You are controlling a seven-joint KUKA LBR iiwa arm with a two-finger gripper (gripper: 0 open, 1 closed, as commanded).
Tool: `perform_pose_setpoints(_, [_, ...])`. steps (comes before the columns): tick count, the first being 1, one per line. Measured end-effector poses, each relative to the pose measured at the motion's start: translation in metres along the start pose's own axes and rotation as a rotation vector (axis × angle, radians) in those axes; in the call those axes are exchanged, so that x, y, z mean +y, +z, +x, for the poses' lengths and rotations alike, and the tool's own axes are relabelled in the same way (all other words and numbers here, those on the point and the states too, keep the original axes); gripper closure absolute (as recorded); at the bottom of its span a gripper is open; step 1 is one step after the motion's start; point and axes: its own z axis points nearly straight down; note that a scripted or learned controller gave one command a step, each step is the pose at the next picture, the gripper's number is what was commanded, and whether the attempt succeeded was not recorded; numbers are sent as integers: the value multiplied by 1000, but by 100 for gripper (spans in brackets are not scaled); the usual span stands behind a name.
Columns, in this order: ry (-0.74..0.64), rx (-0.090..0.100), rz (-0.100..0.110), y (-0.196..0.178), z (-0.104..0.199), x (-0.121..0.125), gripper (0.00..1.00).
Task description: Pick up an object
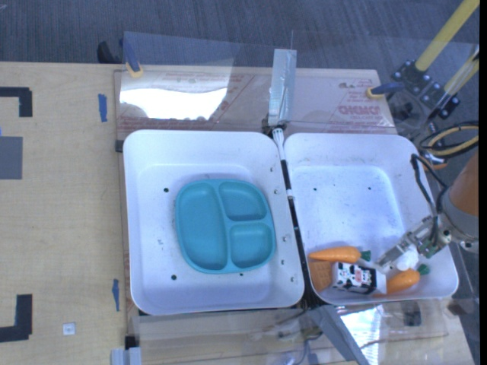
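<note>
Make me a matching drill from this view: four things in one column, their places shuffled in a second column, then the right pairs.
Things
1. teal divided plate
2. orange carrot
3. black-and-white carton
4. tool

Places
A. right bin's near edge, just below the carrot
B. middle of the left bin
C. over the right bin's near right corner
D. right bin's lower left, lying crosswise

Pairs: 1-B, 2-D, 3-A, 4-C
</note>
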Motion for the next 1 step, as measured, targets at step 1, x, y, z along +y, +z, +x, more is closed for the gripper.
perform_pose_setpoints(1, [6, -9, -3, -11, -4, -1, 100])
